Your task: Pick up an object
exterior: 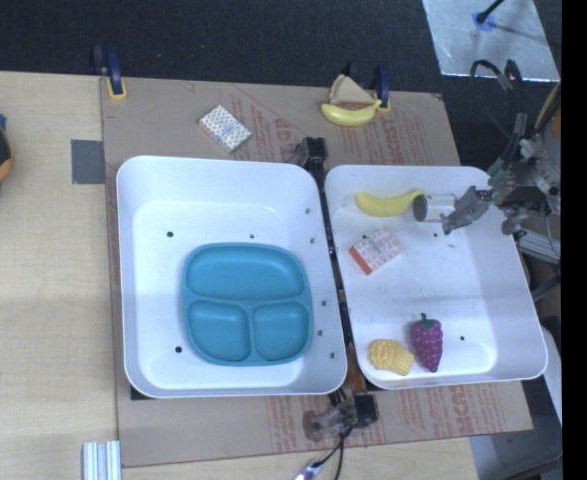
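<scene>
Left bin (133, 268) first: a blue plastic three-compartment tray (246, 303) sits flat in its middle. Over to the right bin (513, 298), a small red-and-white packet (376, 251) lies near its left wall. At the near edge, a yellow toy corn cob (390, 356) rests just beside a purple toy grape bunch (427, 342). Far side, a yellow toy banana (387, 203) lies there, and the grey gripper (460, 212) hovers just right of it, fingers slightly parted, holding nothing.
</scene>
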You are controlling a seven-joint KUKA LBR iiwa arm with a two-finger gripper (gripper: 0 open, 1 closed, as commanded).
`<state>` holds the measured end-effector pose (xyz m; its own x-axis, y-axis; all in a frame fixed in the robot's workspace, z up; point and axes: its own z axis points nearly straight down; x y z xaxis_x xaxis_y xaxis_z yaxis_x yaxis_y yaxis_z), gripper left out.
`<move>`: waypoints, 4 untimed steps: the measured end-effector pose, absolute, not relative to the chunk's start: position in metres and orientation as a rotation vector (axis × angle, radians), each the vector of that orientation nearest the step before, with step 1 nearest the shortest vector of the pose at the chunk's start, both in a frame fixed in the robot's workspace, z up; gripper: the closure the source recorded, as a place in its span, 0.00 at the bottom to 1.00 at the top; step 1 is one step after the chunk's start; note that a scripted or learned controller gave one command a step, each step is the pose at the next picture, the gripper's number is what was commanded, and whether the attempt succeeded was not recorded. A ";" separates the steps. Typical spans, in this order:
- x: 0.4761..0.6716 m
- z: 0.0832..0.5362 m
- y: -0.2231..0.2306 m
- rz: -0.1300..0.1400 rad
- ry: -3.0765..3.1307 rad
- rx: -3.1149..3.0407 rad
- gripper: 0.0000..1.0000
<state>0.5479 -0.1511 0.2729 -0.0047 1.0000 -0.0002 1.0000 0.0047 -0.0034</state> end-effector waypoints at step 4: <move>0.480 0.091 -0.141 0.004 -2.223 -2.213 0.00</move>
<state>0.4797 -0.1413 0.0910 -0.0044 1.0000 0.0012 1.0000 0.0044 -0.0052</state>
